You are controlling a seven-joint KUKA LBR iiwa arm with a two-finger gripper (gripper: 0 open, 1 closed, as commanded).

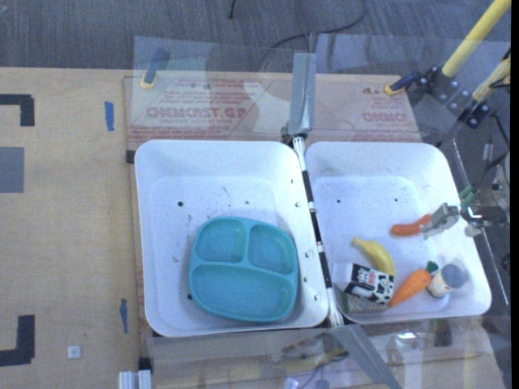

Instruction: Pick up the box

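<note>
Hovering low at the outer edge of the right-hand bin [381, 162], the gripper [442, 217] looks like a small grey piece of metal reaching in from the view's right, and from this angle I cannot tell whether it is spread or closed. Nothing can be seen held in it. Its tip sits just beside an orange toy [409, 228], perhaps touching it, though that is too small to judge. Moving outward from there, a banana [375, 254] lies toward the middle of the bin floor, a carrot [409, 287] slants near the front wall, and a pale rounded object [446, 279] rests next to the carrot's green top. The box [370, 283], black and white with a cow-like pattern, sits in the front corner of this same bin on the side nearest the divider, just below the banana and close against the carrot's tip. From the gripper it lies down and to the left in the view, well apart, with the banana roughly along the way. Its longer side seems to run across the view, tilted slightly, so I would guess the grasp has to close across the shorter width, with little room on the carrot side. Over in the left bin [162, 168], a teal divided plate [243, 271] lies alone.
</note>
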